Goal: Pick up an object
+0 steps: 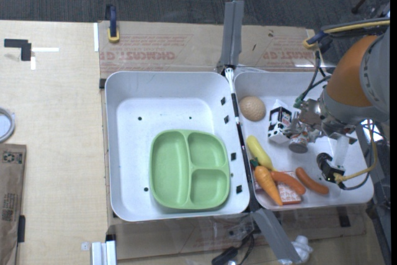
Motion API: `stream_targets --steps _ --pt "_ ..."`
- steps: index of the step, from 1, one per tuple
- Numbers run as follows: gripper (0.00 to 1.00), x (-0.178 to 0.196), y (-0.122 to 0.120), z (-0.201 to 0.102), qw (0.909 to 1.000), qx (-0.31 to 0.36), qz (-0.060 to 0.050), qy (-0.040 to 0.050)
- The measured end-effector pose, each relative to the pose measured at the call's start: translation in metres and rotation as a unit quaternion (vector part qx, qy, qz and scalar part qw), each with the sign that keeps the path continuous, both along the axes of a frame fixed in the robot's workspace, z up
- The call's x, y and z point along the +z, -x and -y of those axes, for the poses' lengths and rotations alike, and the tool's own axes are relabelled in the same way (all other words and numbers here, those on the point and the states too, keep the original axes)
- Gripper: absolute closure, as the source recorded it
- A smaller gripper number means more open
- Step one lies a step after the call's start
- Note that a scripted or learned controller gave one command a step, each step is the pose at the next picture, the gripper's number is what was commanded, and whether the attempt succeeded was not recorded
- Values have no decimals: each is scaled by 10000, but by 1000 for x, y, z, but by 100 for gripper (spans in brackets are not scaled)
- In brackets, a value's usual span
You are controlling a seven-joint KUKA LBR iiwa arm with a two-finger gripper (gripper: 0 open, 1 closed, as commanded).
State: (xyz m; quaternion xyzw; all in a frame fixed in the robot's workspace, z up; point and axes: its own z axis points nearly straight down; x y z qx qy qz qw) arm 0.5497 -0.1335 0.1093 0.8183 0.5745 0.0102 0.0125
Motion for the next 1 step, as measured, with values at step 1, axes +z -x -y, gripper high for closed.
stream_targets --steps 1 --pt "100 81 -47 -42 9965 814 -178 -22"
